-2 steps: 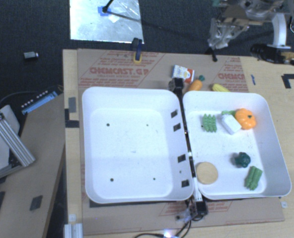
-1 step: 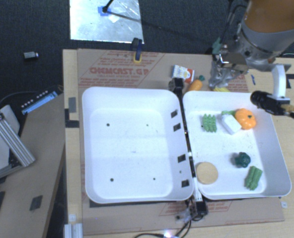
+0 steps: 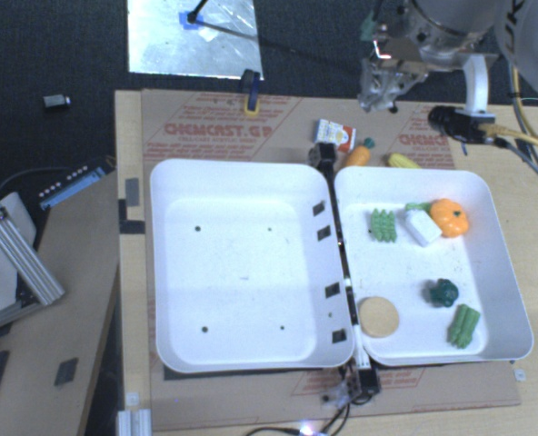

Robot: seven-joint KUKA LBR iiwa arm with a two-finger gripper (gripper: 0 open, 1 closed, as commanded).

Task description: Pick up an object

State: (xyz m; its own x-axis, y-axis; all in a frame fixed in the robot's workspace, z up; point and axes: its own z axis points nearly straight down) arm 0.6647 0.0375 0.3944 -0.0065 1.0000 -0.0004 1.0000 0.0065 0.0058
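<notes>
On the desk, the right shallow white bin (image 3: 501,243) holds a round orange toy pumpkin (image 3: 449,216), well below the raised jaws, whose spread I cannot tell.

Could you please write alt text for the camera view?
The gripper hangs above the bench behind the right bin, which holds an orange pumpkin, white block, tan disc and green toys. The left bin sits alongside.
</notes>
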